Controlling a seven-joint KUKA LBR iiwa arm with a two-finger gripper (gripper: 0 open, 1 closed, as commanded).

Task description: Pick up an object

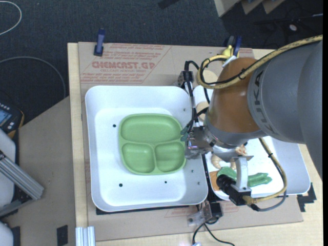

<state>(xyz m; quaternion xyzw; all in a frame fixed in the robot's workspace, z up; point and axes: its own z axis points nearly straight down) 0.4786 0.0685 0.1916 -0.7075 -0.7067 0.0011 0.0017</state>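
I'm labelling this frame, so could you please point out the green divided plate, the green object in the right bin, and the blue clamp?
Green divided plate [151, 142]: camera view, its large upper compartment.
Green object [258, 178]: camera view, its right end.
Blue clamp [99, 42]: camera view, its middle.

Dark carpet [102, 9] surrounds the tabletop [128, 60], a tan board printed with red lettering. Left of the tabletop, thin cables [31, 60] loop over the carpet.
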